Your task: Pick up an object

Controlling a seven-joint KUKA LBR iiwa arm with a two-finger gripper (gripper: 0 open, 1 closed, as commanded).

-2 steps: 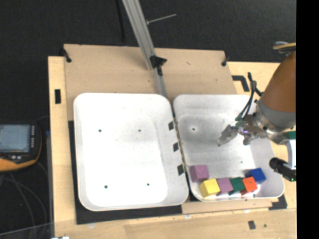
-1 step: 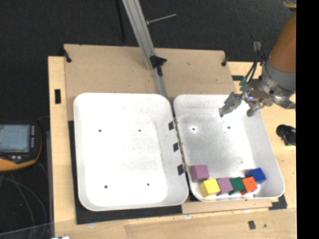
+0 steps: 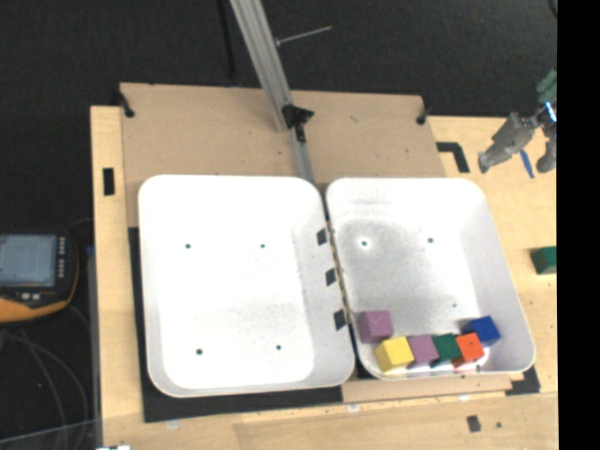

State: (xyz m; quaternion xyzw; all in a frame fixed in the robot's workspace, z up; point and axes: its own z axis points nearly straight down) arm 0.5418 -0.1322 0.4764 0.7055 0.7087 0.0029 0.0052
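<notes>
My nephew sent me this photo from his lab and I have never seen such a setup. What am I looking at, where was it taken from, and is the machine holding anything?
The photo comes from a single camera fixed above a wooden workbench, looking down at a slant. On the bench sit two shallow white plastic bins side by side. The left bin has a bare floor with a few dark dots. The right bin holds small coloured blocks gathered along its near edge: a purple cube, a yellow cube, a second purple block, a green block, an orange block and a blue block. At the upper right, the grey metal pincer of a robot arm reaches in, above the bench beyond the bins. Nothing is visible between its fingers, so it holds nothing yet.
</notes>
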